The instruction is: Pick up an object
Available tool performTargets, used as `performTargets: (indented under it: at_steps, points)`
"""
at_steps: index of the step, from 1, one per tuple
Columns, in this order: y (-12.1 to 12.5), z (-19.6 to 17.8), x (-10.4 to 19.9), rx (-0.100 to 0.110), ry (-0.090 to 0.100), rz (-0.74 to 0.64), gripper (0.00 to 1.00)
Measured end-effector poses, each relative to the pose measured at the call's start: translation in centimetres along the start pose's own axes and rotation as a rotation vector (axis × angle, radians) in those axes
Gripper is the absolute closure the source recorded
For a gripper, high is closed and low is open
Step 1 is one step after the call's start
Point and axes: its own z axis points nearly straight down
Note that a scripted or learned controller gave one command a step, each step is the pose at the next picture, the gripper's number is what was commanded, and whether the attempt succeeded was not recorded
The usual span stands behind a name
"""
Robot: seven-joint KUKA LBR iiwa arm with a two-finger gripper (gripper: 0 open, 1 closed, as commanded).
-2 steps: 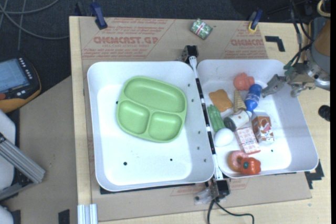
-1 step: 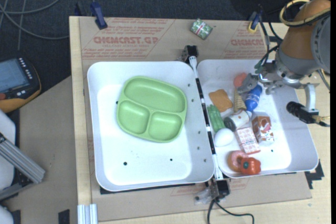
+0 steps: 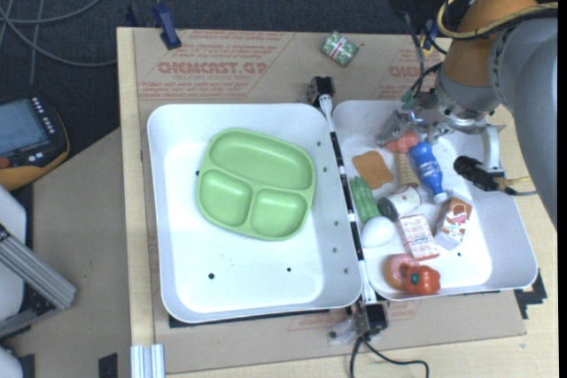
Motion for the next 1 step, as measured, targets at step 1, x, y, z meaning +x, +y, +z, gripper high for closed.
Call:
performTargets:
  at_steps: [1]
  points:
    - [0.08,-1.11,-0.05,-0.003,-0.003,-0.001,1.0]
